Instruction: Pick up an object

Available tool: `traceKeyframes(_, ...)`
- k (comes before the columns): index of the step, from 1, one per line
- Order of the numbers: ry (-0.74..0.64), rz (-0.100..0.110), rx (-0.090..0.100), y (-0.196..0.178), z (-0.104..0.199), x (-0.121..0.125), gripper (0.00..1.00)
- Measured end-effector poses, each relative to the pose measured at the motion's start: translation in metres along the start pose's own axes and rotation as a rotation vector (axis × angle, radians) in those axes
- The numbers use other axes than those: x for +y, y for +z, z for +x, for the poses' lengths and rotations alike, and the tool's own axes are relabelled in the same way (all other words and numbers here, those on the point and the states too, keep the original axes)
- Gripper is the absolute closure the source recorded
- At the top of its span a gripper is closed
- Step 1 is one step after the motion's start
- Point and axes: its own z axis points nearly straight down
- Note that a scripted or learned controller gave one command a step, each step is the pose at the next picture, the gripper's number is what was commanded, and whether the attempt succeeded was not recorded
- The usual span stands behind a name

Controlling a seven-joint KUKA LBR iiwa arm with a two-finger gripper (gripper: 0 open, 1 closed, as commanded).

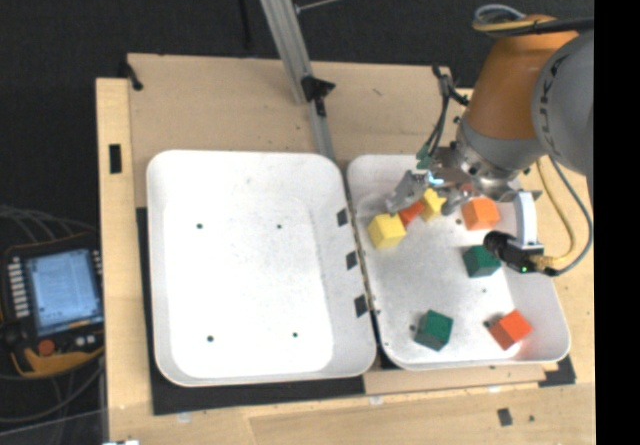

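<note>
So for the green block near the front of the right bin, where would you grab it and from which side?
Come straight down on the green block and close on two opposite flat side faces. It sits alone on the bin floor, with free space all around and the orange block well to its right, so a top approach looks least obstructed.

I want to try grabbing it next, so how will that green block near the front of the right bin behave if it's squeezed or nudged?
The green block looks like a solid cube with flat faces, so it should probably stay stiff and slide, not roll. It looks small, so likely light. It sits apart from the orange block, so a nudge probably won't disturb it.
</note>
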Motion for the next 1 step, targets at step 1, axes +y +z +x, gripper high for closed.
traceKeyframes(1, 0.001, -0.006, 0.000, -0.0028, -0.0001, 0.0010, 0.00)
